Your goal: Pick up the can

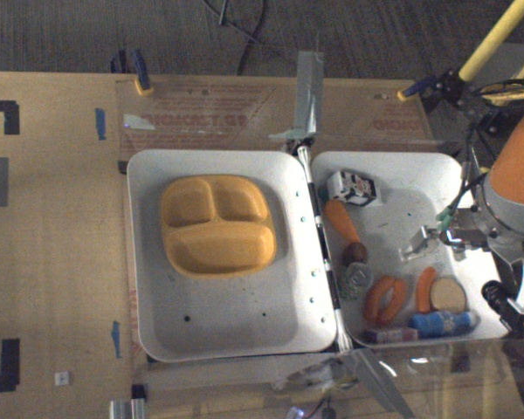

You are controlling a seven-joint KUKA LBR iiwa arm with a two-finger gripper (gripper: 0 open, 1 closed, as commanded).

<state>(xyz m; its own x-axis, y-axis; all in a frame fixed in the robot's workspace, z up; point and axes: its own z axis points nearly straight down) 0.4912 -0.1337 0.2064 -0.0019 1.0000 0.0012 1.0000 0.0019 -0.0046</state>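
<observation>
The gripper (pixel 417 244) is being held over the right bin (pixel 402 168), spread and pinching nothing, near the can (pixel 358 279).

can (pixel 358 278): carrot (pixel 340 220) and brown ball (pixel 355 253) crowd above | sausage ring (pixel 384 299) right | bin wall (pixel 330 279) left
</observation>
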